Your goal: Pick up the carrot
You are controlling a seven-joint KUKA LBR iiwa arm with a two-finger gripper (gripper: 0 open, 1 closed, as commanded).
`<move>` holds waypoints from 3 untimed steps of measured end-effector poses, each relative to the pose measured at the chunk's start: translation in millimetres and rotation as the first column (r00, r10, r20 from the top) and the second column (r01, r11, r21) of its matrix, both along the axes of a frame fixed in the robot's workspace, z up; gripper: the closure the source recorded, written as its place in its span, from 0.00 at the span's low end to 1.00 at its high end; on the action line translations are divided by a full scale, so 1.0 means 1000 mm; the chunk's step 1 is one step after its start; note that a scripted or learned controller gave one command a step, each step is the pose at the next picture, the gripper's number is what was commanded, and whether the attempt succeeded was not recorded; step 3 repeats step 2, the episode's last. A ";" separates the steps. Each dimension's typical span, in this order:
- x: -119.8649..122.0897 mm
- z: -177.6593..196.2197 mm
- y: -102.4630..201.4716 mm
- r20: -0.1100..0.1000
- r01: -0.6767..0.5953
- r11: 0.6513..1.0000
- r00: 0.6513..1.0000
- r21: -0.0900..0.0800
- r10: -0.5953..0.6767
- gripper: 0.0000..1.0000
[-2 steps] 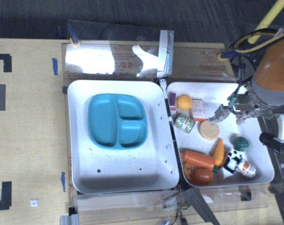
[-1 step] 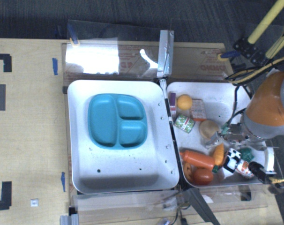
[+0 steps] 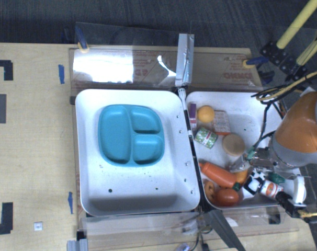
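Carrot (image 3: 219,174) looks like light, stiff, smooth plastic; I'd pinch mid-body across its width. Claw (image 3: 247,163) just right of it; can't tell its opening.

Two white bins (image 3: 90,140), one blue tray (image 3: 131,135), one carrot (image 3: 217,174), one tomato (image 3: 227,196).
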State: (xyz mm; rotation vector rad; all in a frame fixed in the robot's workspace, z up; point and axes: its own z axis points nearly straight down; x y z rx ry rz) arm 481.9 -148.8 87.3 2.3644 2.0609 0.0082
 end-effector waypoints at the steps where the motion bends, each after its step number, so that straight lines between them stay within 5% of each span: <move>1: 0.003 0.011 -0.001 0.010 0.002 1.000 1.000 -0.004 -0.002 1.00; 2: 0.063 0.113 0.039 -0.002 0.112 0.994 0.994 0.002 -0.112 1.00; 3: 0.063 0.113 0.039 -0.002 0.112 0.994 0.994 0.002 -0.112 1.00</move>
